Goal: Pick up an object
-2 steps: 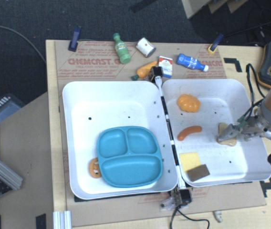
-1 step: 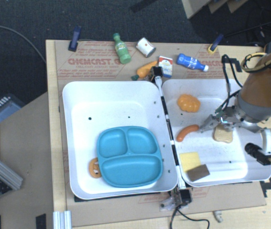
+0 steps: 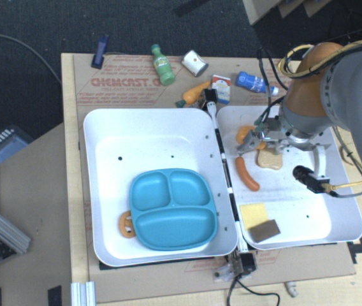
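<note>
My gripper (image 3: 262, 139) hangs low over the far part of the right bin (image 3: 340, 225), below the grey and orange arm. Its tip is beside a small orange piece (image 3: 244, 134) and just above a tan slice of bread (image 3: 270, 160). Whether it touches either one is unclear. An orange-red sausage (image 3: 247, 173) lies near the bin's left wall. A yellow sponge with a brown block on it (image 3: 258, 220) sits in the near left corner.
The left bin (image 3: 104, 139) holds a blue divided plate (image 3: 171, 208) with a pretzel (image 3: 126, 225) at its left edge. Behind the bins lie a green bottle (image 3: 162, 65), a blue marker (image 3: 99, 52), a white can (image 3: 194, 62), a blue bottle (image 3: 252, 82), a small carton (image 3: 220, 88) and a carrot (image 3: 194, 94).
</note>
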Tool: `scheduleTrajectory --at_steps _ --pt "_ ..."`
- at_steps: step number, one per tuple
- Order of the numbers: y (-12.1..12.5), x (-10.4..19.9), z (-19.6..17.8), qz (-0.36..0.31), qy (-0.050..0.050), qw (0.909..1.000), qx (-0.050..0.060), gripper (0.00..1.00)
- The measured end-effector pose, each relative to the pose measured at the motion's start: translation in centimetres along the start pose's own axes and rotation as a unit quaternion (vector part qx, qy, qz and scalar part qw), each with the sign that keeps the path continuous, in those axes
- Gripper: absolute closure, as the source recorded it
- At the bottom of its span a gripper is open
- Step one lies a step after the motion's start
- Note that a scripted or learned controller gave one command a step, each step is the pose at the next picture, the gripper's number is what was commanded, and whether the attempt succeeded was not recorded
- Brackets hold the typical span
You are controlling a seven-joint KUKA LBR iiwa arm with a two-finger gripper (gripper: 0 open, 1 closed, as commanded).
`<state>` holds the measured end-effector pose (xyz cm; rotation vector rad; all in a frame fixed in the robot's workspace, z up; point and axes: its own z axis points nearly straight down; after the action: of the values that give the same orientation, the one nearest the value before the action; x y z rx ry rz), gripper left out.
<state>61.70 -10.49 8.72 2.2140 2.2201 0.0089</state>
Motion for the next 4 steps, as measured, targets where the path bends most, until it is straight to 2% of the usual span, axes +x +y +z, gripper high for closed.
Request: scheduleTrajectory --at_steps 1,2,3,4 --pt "-8.4 0.9 0.0 0.002 -0.001 1.0 0.002 0.0" --pt "-0.2 0.4 0.0 0.001 -0.001 1.0 0.001 0.0" --pt "5.1 -2.1 0.1 0.001 -0.001 1.0 0.002 0.0" --pt "1.7 1.1 0.0 0.001 0.0 1.0 0.002 0.0"
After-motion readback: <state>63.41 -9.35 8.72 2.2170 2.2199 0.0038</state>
